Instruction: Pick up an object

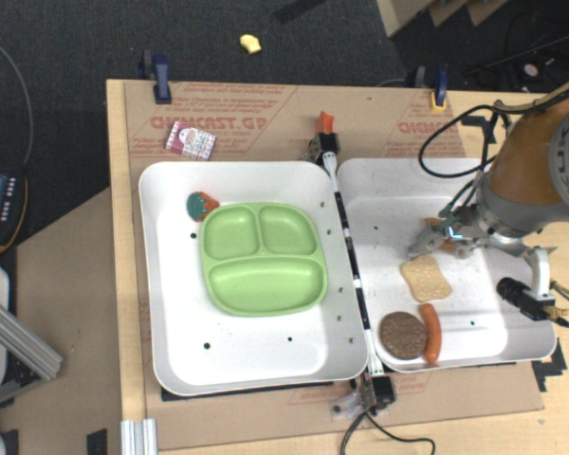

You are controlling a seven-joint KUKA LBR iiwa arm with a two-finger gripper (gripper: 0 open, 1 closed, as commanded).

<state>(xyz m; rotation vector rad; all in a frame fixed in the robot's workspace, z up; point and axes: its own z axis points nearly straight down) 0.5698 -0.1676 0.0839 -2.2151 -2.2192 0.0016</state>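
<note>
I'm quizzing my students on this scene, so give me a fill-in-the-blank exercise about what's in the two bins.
1. The green divided plate lies in the ____ bin.
2. The plate has ____ compartments.
3. The sausage lies beside a round brown ____.
4. The end effector hovers over the ____ bin.

Missing words: left; three; patty; right

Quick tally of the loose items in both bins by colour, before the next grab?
Green: 1, the divided plate in the left bin
Red and teal: 1, small round item at the plate's upper left
Tan: 1, bread slice in the right bin
Brown: 1, round patty
Orange-red: 1, sausage
Total: 5
</note>
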